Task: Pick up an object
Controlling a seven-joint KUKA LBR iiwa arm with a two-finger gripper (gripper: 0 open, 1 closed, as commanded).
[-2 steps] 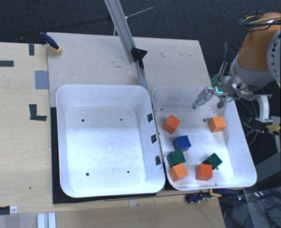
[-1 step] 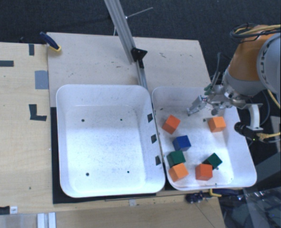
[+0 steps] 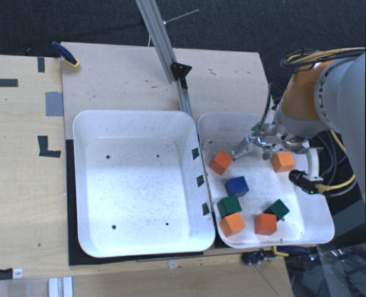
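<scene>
— Where is the gripper?

— I see the gripper (image 3: 235, 153) low over the right bin (image 3: 319, 228), its thin fingers (image 3: 240, 150) pointing at an orange cube (image 3: 221, 162) by the bin's left wall. I cannot tell how far apart they are, and nothing shows between them.

— The other pieces?

— A second orange cube (image 3: 283, 161) lies under the wrist. A blue cube (image 3: 237, 186) sits mid-bin. Toward the front edge are two green blocks (image 3: 229, 205) (image 3: 278, 209), another orange cube (image 3: 232, 223) and a red cube (image 3: 265, 223). I read no writing anywhere. The left bin (image 3: 84, 129) lies just beside.
</scene>
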